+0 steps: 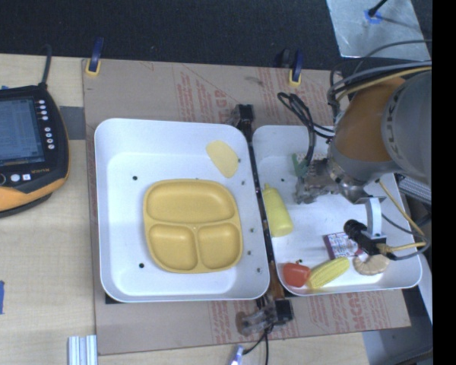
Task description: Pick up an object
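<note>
Jaws: state cannot be told; gripper (313, 186) sits low in the right bin (277, 139), its near-left corner crowded. Yellow cylinder (277, 211) lies at its 8 o'clock against the bin's left wall, long axis 12-to-6, smooth plastic; corn cob (328, 272) at 6 o'clock, tilted 2-to-8, beside a red piece (294, 272); left bin (110, 204) holds a divided yellow tray (191, 224), open floor around it.

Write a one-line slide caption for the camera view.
KUKA arm reaching into the right bin beside a yellow cylinder; yellow divided tray in the left bin.
</note>
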You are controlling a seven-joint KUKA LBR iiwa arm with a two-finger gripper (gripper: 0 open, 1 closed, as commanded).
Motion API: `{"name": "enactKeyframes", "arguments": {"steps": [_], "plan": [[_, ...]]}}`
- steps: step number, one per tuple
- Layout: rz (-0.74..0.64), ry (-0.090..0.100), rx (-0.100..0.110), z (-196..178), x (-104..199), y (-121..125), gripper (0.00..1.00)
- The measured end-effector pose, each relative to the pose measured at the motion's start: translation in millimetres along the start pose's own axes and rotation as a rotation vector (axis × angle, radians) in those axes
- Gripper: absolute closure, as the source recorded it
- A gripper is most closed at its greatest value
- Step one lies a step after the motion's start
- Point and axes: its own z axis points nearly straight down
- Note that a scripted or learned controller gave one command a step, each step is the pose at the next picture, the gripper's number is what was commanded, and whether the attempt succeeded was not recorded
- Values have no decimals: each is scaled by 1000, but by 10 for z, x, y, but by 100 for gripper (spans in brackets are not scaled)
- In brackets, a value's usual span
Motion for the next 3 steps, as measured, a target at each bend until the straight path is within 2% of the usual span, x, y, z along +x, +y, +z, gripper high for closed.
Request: {"name": "enactKeyframes", "arguments": {"steps": [1,2,3], "plan": [[-6,1,-8,-1030,747,-544,100],[-2,0,-4,-1006,726,-558,0],[1,-1,-7,-1018,307,340,0]]}}
